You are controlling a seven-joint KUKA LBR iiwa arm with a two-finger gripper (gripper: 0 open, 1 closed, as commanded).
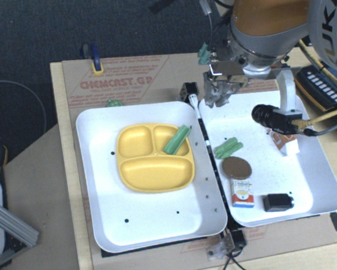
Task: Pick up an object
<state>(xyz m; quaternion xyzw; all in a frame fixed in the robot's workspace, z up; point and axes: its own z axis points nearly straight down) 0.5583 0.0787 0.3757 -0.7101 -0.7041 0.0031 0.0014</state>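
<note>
My gripper [218, 97] hangs over the far left corner of the right bin [321, 176], close to the divider, with nothing seen in it. In this bin lie a green pod [226, 148], a brown round disc [236, 167], a small red and white carton [241, 192], a black block [277, 201] and a brown and white packet [285, 142]. The left bin [102, 185] holds a yellow divided plate [153, 162] with a green stick [176, 139] resting on its right side. All these objects lie nearer to the camera than the gripper.
A black cylindrical part [272, 118] with a cable juts over the right bin near the packet. The arm's grey and orange body [269, 15] looms above the bench's far right. A blue and yellow clamp [95, 58] sits on the far board edge.
</note>
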